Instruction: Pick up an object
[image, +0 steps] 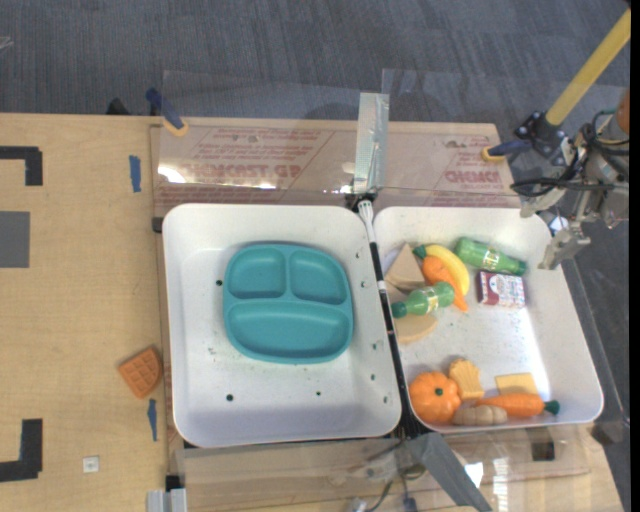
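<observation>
Two white bins side by side on the bench. Left bin (190, 300): teal divided plate (288, 302) near the middle. Right bin (575, 350): green bottle (490, 256) near the far edge, banana (447, 266) and orange piece (438, 271) just left of it, small maroon carton (500, 290) below the bottle. Second green bottle (422, 300) tilted across tan wedges (404, 268) close to the dividing edge. At the near edge: small pumpkin (436, 396), carrot (518, 405), potato (480, 413), and yellow pieces (514, 383) touching or nearly so. Gripper (562, 240) hanging over the right bin's far right corner, away from every toy, nothing between the fingers; open or closed, cannot tell. Orange waffle (140, 371) lying on the bench beside the left bin's near left corner.
</observation>
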